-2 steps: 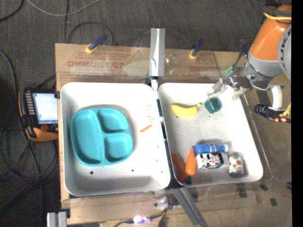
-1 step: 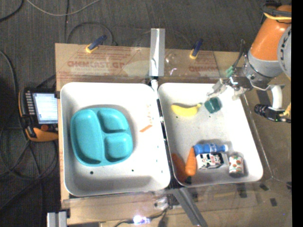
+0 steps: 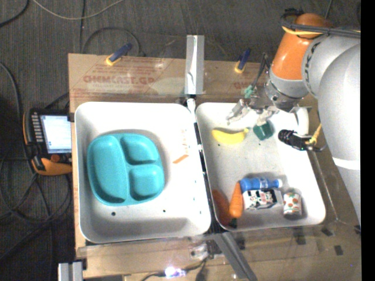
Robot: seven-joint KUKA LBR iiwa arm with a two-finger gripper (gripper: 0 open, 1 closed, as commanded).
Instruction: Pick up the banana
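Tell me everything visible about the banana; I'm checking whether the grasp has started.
The banana is yellow, smooth and gently curved, likely a plastic toy. It lies flat on the floor of the right bin, near its far left part, apart from the other items. The gripper hovers just beyond its right end; nothing visibly grips it. A small teal object sits close to its right.

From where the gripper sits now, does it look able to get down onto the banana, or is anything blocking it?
Probably yes. The gripper hangs just above and right of the banana, which lies alone on bare floor of the right bin. The nearest object, a teal block, sits apart to its right.
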